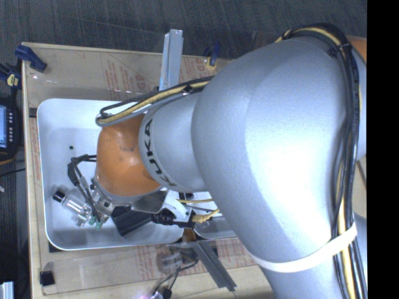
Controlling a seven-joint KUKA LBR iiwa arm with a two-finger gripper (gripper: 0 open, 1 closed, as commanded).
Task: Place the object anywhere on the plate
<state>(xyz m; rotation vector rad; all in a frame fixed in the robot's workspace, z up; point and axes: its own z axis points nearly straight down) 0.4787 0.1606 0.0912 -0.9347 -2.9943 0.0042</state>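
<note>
The grey arm with its orange band (pixel 121 161) reaches from the right and covers most of the bench. Its wrist hangs low over the left white bin (pixel 53 120). My gripper (pixel 78 209) sits near the bin's front left corner, close to the floor. It looks like a small cluster of black and translucent parts. The arm hides whatever lies beneath and to the right of it.
The bin's left and far parts show bare white floor with a tiny dark speck (pixel 72 147). A metal upright post (pixel 171 58) stands behind the bin. A blue clamp (pixel 29 56) grips the bench's far left corner. Black and yellow cables (pixel 187 215) trail under the wrist.
</note>
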